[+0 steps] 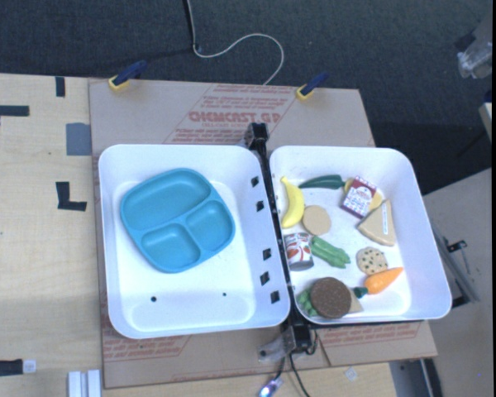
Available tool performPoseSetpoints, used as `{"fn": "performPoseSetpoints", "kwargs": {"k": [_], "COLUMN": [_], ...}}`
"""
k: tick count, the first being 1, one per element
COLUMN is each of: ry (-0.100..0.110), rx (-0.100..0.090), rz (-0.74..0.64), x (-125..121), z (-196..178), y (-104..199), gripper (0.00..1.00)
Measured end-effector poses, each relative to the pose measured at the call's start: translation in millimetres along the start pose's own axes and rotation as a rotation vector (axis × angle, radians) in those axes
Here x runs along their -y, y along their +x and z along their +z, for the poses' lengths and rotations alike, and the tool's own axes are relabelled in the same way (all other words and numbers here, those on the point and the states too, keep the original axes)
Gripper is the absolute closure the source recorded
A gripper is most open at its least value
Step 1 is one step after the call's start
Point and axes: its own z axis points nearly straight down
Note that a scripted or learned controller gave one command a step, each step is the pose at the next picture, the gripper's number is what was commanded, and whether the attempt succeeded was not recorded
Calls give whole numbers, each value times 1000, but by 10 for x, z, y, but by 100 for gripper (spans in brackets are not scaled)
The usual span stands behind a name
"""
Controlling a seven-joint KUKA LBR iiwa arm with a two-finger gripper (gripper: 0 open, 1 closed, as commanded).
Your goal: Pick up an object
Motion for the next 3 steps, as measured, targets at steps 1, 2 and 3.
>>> {"fn": "performPoseSetpoints", "kwargs": {"k": [1,2,3], "ry": [0,0,-1], "rx": [0,-1,-1], "rz": [0,1,2], "x": [-5,-8,-10], "z": [-99,-200,-302], "y": [0,0,0], "gripper": [100,100,100]}}
